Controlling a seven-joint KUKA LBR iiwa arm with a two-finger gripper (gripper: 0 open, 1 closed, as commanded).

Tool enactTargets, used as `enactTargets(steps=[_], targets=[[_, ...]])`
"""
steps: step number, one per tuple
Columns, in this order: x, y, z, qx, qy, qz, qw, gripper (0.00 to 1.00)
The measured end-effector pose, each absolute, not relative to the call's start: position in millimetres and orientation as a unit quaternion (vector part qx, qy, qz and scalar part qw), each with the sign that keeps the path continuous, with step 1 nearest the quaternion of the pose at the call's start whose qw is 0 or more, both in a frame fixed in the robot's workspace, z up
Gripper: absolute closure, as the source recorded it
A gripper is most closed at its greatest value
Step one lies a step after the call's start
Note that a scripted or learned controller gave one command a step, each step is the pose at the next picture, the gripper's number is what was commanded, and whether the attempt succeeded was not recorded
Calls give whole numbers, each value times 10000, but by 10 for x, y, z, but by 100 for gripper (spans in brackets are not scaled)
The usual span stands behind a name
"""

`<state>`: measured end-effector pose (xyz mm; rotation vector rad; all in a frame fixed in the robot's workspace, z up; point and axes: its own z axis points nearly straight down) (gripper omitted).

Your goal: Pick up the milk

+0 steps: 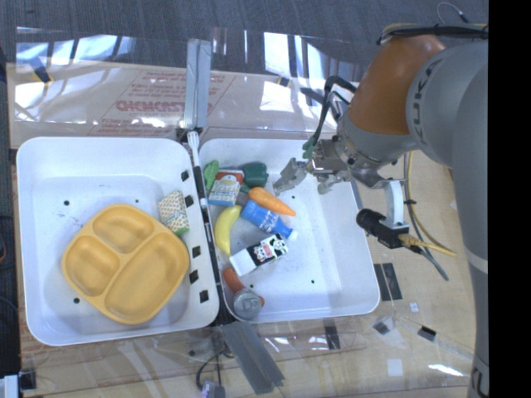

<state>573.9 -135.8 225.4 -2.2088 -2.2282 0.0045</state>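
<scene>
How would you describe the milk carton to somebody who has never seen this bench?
Look in the right bin, at the pile along its left side. The milk carton lies on its side just right of the banana and below the blue bottle. It alone is white with black cow patches.

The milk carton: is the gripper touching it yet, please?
Apart. The camera view shows bare bin floor between the gripper and the milk carton.

Fixed overhead camera, slanting onto 2 bins (pixel 50 247).

The bench (pixel 431 305) bears two white bins (pixel 50 322) side by side.
</scene>
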Motion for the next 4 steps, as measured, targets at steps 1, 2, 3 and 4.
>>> enactTargets(steps=[1,2,3,4], targets=[[5194,-1050,913,-7192,-6948,5,8,0],[5196,-1066,1011,-7185,-6955,9,0,100],[4938,-498,1913,-8550,-5186,9,16,100],[4757,534,1902,-8123,-5832,23,25,100]])
